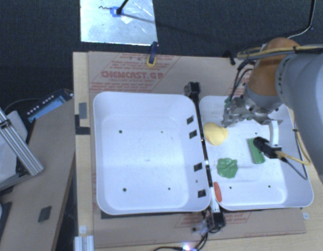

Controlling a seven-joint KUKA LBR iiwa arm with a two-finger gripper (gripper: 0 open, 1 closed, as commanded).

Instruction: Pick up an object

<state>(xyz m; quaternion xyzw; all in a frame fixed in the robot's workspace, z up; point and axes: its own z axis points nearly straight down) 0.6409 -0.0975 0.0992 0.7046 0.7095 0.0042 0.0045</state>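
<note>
the yellow object (215, 134) lay in the right bin (295, 195) against its left wall, just below and left of the hand (230, 117); whether the hand was open or closed could not be told. the object looked rounded, light and smooth, probably slippery; a grip across its narrower middle seemed soundest. its long axis appeared only slight, running roughly up-left to down-right, without a clear pointing end.
</note>
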